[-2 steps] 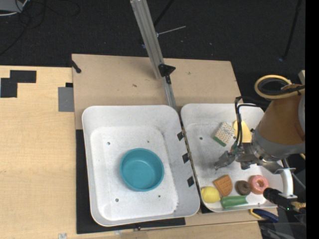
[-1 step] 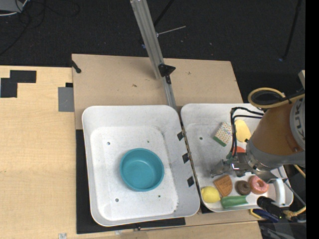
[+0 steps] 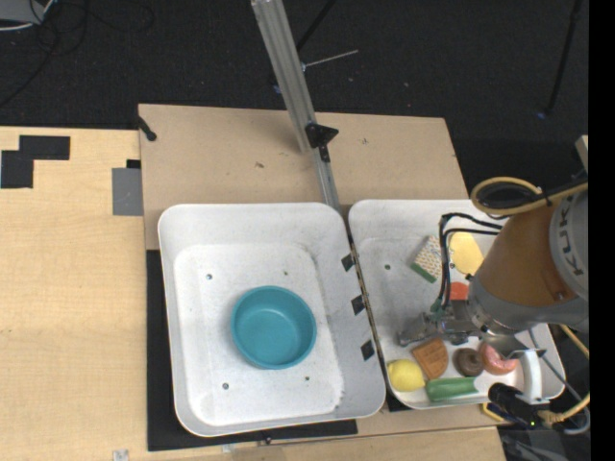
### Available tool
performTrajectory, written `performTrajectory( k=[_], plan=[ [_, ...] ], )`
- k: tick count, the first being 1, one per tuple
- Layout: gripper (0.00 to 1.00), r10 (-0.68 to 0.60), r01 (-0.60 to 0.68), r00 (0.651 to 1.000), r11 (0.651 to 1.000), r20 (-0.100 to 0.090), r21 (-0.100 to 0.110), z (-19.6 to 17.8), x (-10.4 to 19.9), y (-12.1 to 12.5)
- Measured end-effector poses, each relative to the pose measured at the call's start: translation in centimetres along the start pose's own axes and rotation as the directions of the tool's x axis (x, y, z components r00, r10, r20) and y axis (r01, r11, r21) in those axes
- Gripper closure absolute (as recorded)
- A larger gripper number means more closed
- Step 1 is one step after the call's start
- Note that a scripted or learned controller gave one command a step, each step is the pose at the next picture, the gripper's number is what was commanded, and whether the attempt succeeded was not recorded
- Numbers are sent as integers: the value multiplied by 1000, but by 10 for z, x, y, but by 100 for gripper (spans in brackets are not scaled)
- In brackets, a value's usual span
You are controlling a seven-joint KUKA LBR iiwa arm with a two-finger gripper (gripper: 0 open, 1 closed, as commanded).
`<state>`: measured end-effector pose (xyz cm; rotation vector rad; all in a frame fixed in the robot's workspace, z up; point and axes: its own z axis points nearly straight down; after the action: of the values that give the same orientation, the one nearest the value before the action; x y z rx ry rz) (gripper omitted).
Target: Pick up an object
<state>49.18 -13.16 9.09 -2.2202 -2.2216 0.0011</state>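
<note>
A: Your arm (image 3: 533, 257) reaches in from the right over the right bin (image 3: 384, 229), its gripper (image 3: 428, 329) low among the objects at the bin's near end.

B: What lies there?

A: You see a yellow lemon (image 3: 406, 376) in the near left corner, a green piece (image 3: 450, 388) beside it, an orange-brown piece (image 3: 431, 356) just behind, and a brown ring (image 3: 468, 361) and a pink piece (image 3: 498, 360) to the right.

B: And the fingers?

A: You cannot tell whether they are spread or pressed together, or pinching anything.

B: The left bin (image 3: 192, 229)?

A: It holds a teal bowl (image 3: 274, 327), upright near its middle, on the surface (image 3: 67, 286).
</note>
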Motion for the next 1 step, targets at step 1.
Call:
performTrajectory(
  k=[1],
  plan=[
    [100, 2, -2, 1000, 1000, 1, -3, -12, -1, 1]
  ],
)
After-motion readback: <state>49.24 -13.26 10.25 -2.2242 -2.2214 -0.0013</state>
